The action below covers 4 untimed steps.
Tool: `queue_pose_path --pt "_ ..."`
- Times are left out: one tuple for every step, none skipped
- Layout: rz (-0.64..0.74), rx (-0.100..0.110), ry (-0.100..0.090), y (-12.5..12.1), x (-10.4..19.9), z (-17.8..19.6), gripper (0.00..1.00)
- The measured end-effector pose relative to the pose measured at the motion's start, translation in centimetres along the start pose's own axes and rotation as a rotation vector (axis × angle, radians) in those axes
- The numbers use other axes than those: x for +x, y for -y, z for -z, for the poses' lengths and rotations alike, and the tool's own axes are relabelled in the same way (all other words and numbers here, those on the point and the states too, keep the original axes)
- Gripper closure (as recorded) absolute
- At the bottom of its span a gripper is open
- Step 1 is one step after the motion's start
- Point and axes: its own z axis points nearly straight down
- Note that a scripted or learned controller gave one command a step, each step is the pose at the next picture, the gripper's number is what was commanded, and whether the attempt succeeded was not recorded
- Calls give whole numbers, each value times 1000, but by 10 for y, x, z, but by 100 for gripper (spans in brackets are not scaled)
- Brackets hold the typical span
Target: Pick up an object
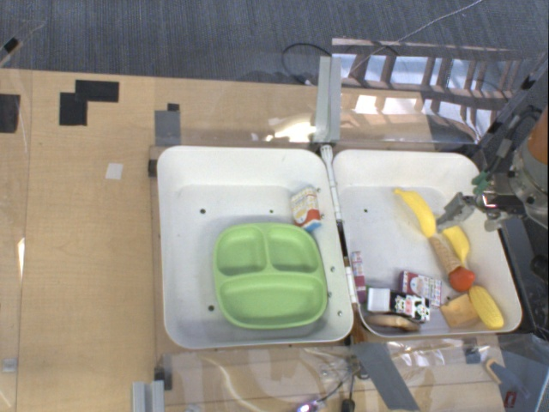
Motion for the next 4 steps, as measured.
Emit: queue_pose_path --pt "30 -3 0 18 11 53 0" --pt "10 1 1 -51 -46 -5 0" --pt "-56 1 0 -49 -53 -96 0" --pt "-68 -8 3 -81 -59 -185 0"
